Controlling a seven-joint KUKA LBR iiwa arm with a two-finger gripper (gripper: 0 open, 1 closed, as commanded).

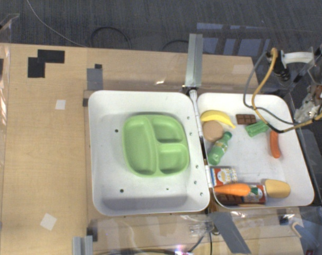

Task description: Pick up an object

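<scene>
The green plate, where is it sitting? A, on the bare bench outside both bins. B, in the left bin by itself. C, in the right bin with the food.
B: the green plate lies in the left bin, while the banana and carrot lie in the right bin.

Right bin (288, 106) open through its middle, banana (216, 116), brown round (213, 130) and green bottle (219, 147) crowding its 9 o'clock wall, carrot (232, 189) and boxes along 6 o'clock, cables (256, 108) looping over 12 o'clock, left bin (105, 142) taken up by green tray (154, 145)
</scene>
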